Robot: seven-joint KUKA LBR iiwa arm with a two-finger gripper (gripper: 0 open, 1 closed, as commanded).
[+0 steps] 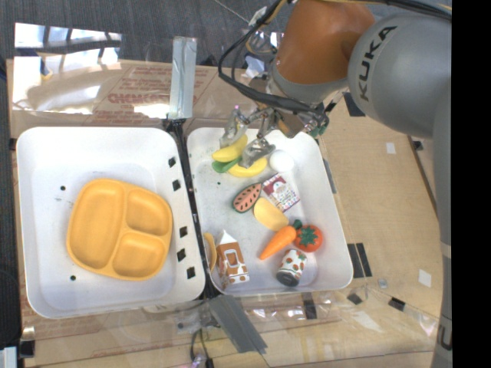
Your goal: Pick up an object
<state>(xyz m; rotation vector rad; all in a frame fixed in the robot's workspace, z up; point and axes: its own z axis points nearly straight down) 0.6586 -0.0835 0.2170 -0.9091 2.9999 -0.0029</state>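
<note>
My gripper (245, 144) hangs over the far end of the right bin (331, 228), its two fingers (232, 135) spread apart. The tips reach down to two yellow bananas (229, 154) that lie side by side with a green stem end. One finger stands at the left banana, the other rests by the right banana (250, 170). Nothing is lifted; the bananas lie on the bin floor. The arm's orange band (318, 29) looms above and hides the bin's far rim.
The right bin also holds a white egg (281, 160), a red-white packet (283, 192), a brown seeded slice (247, 197), a yellow lump (269, 214), a carrot (277, 242), a tomato (309, 238), a can (292, 267) and a small carton (229, 259). A yellow divided plate (119, 228) lies in the left bin (38, 167).
</note>
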